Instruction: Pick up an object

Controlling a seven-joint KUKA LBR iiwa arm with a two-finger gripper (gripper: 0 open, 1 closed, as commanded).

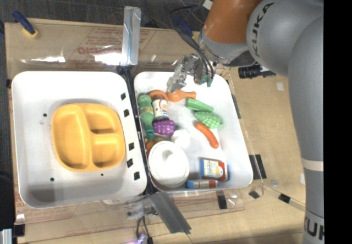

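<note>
Bright even overhead light; glare on white bins [33,89]; soft shadows; slightly soft focus.

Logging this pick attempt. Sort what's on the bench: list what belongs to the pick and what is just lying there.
Part of the pick:
- gripper, over the right bin
- candidates there: purple grapes, orange carrot, green pickle, white bowl, small carton

Just lying about:
- yellow divided tray in the left bin
- blue clip on the bench

I see a yellow tray [88,136] in a white bin [25,122], purple grapes [163,126], a green pickle [199,105], and my orange band [234,9].
</note>
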